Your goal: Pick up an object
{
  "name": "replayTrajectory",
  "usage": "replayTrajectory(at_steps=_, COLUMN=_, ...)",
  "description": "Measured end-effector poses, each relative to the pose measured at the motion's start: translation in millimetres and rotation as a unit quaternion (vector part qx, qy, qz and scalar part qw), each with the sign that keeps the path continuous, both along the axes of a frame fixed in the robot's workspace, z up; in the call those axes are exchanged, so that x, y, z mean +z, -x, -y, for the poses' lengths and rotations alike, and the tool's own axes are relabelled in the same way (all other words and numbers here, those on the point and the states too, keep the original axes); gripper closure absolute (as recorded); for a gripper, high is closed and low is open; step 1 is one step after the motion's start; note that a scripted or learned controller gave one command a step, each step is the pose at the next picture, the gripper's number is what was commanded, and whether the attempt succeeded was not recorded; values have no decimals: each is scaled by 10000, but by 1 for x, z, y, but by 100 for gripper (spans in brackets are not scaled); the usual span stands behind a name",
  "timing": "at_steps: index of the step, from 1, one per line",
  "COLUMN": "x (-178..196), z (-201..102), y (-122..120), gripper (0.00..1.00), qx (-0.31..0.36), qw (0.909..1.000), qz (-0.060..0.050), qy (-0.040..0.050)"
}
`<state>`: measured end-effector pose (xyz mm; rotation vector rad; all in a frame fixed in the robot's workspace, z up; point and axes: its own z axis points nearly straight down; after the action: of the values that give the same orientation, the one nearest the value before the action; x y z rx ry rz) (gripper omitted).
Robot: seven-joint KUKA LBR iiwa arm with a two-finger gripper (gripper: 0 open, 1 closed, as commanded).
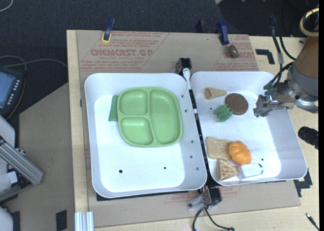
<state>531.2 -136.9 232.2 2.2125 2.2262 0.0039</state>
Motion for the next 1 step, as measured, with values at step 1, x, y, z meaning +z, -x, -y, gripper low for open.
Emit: replayTrajectory(at_steps=1, x=0, z=-59, y=-24, gripper=100, qx=6, qw=10000, qz=-2, qy=-5)
